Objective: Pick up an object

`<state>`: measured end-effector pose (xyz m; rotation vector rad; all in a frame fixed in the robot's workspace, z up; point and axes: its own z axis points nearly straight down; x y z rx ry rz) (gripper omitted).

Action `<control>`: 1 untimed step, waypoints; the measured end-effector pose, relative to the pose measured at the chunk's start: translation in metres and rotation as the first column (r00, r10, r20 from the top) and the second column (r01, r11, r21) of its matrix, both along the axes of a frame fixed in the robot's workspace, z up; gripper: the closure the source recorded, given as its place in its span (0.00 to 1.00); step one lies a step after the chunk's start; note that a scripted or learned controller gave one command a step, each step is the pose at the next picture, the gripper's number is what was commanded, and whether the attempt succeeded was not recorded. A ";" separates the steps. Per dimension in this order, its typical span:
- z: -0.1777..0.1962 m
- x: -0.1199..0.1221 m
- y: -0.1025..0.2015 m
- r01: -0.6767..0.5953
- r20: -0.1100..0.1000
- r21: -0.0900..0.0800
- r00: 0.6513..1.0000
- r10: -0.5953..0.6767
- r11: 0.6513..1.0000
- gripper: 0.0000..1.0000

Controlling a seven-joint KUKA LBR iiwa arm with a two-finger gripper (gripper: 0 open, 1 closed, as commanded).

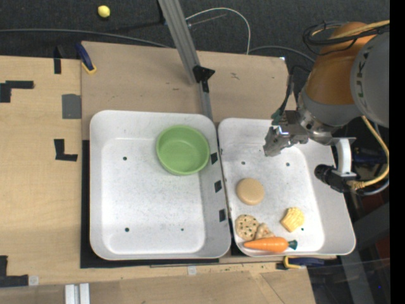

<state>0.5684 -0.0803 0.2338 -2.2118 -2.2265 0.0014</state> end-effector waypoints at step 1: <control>0.003 0.031 0.046 0.000 0.003 0.000 1.000 0.000 1.000 1.00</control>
